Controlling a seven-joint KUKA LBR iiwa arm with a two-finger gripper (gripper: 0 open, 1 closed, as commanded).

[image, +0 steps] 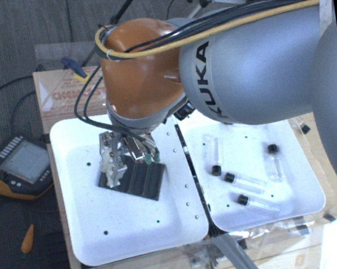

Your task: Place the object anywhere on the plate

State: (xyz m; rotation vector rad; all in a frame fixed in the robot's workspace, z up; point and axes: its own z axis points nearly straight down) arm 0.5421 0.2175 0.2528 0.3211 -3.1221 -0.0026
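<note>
A: We see the arm point(252, 63) reaching in from the right, its orange band point(140, 66) over the top of the left bin point(83, 236). Below it the gripper point(118, 163) hangs down into that bin.

B: And under it we make out a dark, ribbed, flat rectangle point(139, 179) lying tilted on the bin floor. We take that for the plate, though we cannot be sure.

A: Is the gripper clamped on anything?

B: We cannot tell. The metal parts crowd together above the dark rectangle's upper left corner, and we cannot tell from here whether they touch it.

A: Then the object. In the right bin point(315, 203) we count several clear vials with black caps: one point(214, 155) near the divider, one point(274, 160) toward the right, one point(244, 180) in the middle, one point(257, 204) lower down.

B: All lying flat on the white floor, apart from each other and well apart from the dark rectangle.

A: Off the counter's left side we see a handheld pendant point(19, 168) with a grey screen, and an orange-handled tool point(26, 239) below it.
</note>
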